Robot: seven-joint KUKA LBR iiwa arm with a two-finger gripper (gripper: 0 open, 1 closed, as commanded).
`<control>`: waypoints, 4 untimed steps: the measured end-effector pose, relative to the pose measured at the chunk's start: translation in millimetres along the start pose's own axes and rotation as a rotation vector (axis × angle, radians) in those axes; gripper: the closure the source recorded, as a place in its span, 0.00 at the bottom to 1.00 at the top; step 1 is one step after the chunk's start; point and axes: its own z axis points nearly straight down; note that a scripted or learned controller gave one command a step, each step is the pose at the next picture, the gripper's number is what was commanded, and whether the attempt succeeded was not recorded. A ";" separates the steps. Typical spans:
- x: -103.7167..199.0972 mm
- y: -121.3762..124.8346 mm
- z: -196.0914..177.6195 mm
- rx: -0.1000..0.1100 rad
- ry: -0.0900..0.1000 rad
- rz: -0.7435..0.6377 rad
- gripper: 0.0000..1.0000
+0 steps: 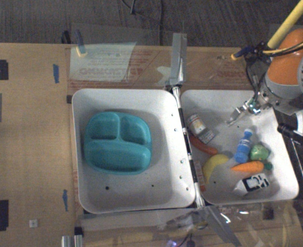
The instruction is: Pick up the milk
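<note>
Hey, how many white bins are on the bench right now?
2. The left bin holds a teal tray; the right bin sits directly beside it, holding the small items.

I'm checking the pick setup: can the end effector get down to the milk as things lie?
Probably yes: the milk is uncovered from above, though the carrot touches its upper edge and crowds it.

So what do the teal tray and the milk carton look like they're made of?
Tray: looks like moulded plastic, matte with a soft sheen; one even teal colour and rounded compartment edges suggest it. Milk carton: small white box with black print, flat faces and sharp corners, so possibly printed card or a hard plastic toy; too small to settle.
</note>
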 end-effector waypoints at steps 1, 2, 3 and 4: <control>-5.2 4.5 -2.7 0.014 0.009 -0.125 0.00; -3.3 9.0 -49.5 -0.003 -0.002 -0.035 0.00; 27.1 21.0 -2.9 0.007 -0.004 -0.128 0.00; -6.4 -4.0 -0.2 -0.002 0.002 -0.235 0.00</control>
